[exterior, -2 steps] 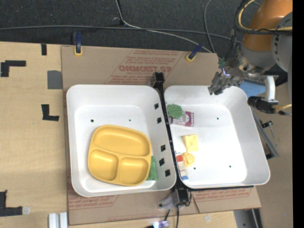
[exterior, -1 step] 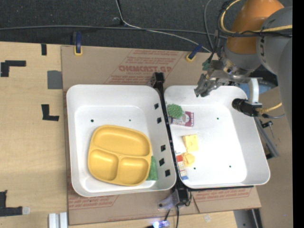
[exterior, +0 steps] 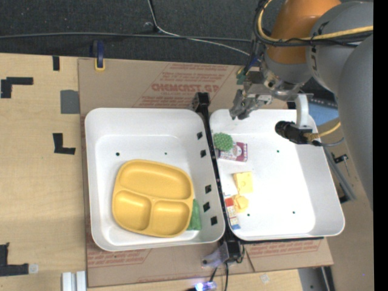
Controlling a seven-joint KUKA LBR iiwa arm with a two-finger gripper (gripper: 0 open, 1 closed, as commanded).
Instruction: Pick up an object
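Observation:
My gripper (exterior: 241, 110) hangs over the far left corner of the right bin (exterior: 303, 223), with the orange-banded wrist above it. Just in front of it lie a green bumpy ball (exterior: 223, 141) and a small maroon and white packet (exterior: 238, 152). Nearer the front of the same bin are a yellow block (exterior: 244, 181), a second yellow piece (exterior: 240, 203) and a small red and white box (exterior: 230, 210) against the left wall. I see nothing hanging from the gripper.
The left bin (exterior: 100, 132) holds a yellow divided tray (exterior: 153, 197) with a green item (exterior: 195, 216) wedged at its right side. A black clip-lined divider (exterior: 209, 162) runs between the bins. A black fitting (exterior: 291, 131) projects over the right bin's far side.

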